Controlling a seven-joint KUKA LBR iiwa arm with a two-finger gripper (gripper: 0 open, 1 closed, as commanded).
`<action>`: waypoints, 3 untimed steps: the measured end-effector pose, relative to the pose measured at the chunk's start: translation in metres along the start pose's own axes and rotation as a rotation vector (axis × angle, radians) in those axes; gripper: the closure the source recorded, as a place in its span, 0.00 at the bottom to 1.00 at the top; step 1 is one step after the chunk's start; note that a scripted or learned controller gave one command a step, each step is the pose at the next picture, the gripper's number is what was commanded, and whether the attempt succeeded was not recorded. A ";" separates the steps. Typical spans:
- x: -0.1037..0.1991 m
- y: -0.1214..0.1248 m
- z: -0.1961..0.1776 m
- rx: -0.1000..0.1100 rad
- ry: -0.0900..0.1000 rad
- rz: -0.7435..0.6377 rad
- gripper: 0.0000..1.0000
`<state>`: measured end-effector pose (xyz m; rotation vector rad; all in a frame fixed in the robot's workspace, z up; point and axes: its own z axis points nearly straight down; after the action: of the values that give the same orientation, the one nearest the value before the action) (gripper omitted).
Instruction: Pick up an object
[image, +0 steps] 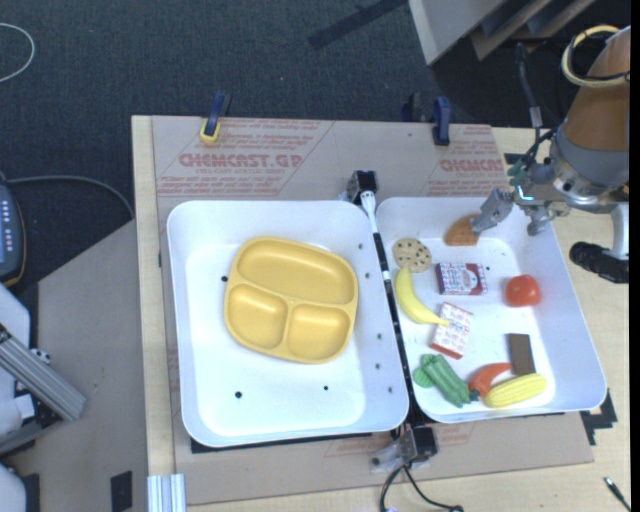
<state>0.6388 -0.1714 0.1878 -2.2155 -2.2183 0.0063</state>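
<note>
A yellow divided tray (291, 299) is lying in the left bin (190, 300). In the right bin (570, 330), a cookie (411, 254), banana (412, 300), small cartons and a tomato (522, 290) are resting apart. The pincer (512, 214) is hanging at the bin's far edge, fingers spread open, beside an orange-brown piece (461, 233), gripping nothing.

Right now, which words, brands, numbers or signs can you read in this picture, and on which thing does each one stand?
"CHEMCAST GP", red print, partly blurred: on the brown board behind the left bin.
The same red print, cut off by the right bin: on the board's right part; I cannot read it whole.
Red and white packet: print too small to read.
White and red carton: print too small to read.
</note>
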 end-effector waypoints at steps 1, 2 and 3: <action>0.005 -0.001 0.065 0.002 0.001 -0.001 0.00; 0.006 0.003 0.102 -0.015 -0.001 0.001 0.00; 0.006 0.000 0.095 -0.007 -0.003 0.000 1.00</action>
<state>0.6383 -0.1654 0.0928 -2.2201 -2.2232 0.0013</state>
